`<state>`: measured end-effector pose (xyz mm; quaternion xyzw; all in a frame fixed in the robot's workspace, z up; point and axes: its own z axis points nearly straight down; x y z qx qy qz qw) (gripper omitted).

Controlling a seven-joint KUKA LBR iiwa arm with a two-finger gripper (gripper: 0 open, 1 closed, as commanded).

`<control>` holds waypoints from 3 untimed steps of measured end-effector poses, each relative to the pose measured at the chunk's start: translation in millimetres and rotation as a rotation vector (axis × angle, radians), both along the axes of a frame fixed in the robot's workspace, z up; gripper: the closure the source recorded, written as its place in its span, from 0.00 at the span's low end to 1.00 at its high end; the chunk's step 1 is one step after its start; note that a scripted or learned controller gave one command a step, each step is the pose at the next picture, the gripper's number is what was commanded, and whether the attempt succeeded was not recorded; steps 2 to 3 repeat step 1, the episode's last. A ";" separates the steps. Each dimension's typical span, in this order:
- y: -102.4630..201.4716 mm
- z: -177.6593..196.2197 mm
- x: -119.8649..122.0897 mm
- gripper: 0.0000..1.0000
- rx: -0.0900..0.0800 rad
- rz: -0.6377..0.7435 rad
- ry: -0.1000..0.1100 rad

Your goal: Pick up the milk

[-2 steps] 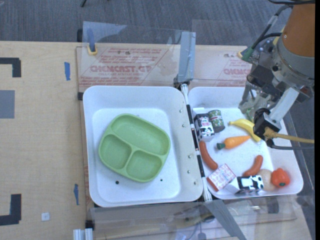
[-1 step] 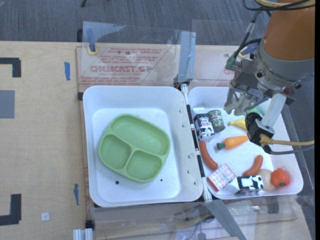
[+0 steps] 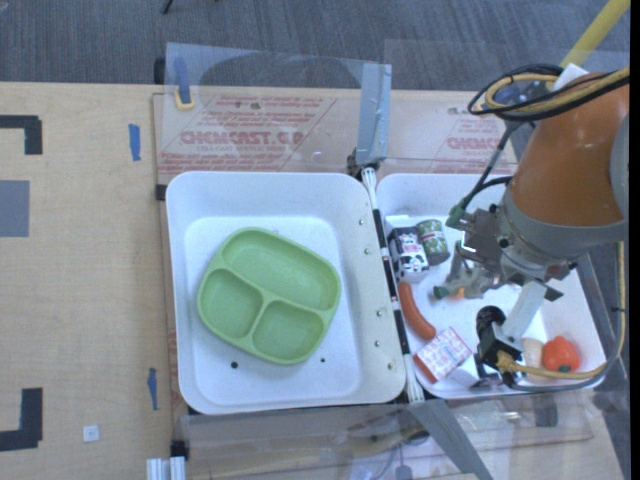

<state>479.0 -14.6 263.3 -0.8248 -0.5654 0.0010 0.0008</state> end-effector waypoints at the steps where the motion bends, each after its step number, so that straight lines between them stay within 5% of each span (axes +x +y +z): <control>1: -36.8 -17.2 -0.2 1.00 -0.002 -0.476 0.001; 3: -36.8 -17.2 -0.2 1.00 -0.002 -0.476 0.001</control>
